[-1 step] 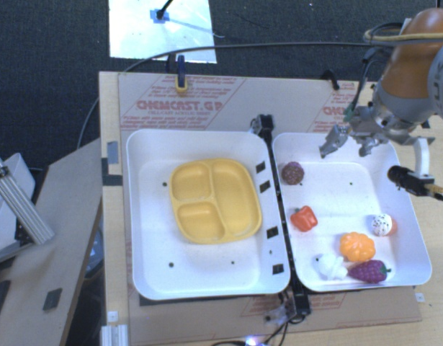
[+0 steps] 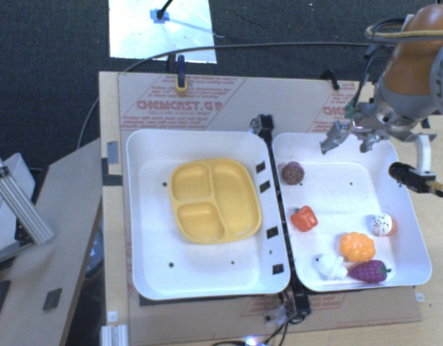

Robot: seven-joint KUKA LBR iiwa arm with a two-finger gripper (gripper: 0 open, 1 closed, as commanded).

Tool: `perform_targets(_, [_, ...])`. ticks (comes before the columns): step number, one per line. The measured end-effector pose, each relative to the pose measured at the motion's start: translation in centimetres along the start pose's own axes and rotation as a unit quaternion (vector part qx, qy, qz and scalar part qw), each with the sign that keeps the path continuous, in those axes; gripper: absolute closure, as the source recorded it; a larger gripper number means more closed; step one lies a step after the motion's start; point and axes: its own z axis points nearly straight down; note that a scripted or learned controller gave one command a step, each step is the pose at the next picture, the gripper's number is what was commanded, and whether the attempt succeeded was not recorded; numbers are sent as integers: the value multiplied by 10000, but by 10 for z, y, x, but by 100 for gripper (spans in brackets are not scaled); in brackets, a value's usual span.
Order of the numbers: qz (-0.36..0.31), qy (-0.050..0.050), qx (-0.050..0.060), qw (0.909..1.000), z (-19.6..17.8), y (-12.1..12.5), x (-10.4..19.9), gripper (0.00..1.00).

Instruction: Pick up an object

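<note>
The gripper (image 2: 351, 137) is hovering at the right bin's (image 2: 412, 225) upper edge, jaws spread wide and holding nothing. Nearest, the brown ball (image 2: 292, 171) is lying lower left of them.

arm (image 2: 415, 56): enters from right, raised | gripper (image 2: 348, 141): jaws spread apart, nothing between

Two white bins (image 2: 207, 283), a yellow divided plate (image 2: 214, 199), a dark red-brown ball (image 2: 292, 171), a red-orange pepper (image 2: 304, 219), an orange pumpkin (image 2: 357, 246), a purple grape bunch (image 2: 367, 271), a white speckled ball (image 2: 381, 224), a small white toy (image 2: 330, 266), tan worktop (image 2: 228, 99) carried red lettering.
</note>
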Motion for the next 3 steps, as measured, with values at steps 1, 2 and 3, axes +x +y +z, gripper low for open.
perform_targets(1, [12, -2, 12, 10000, 43, -6, -1, 0])
perform_targets(2, [-3, 1, 18, 10000, 104, -1, 3, 0])
perform_targets(3, [24, -45, -17, 10000, 139, 0, -2, 0])
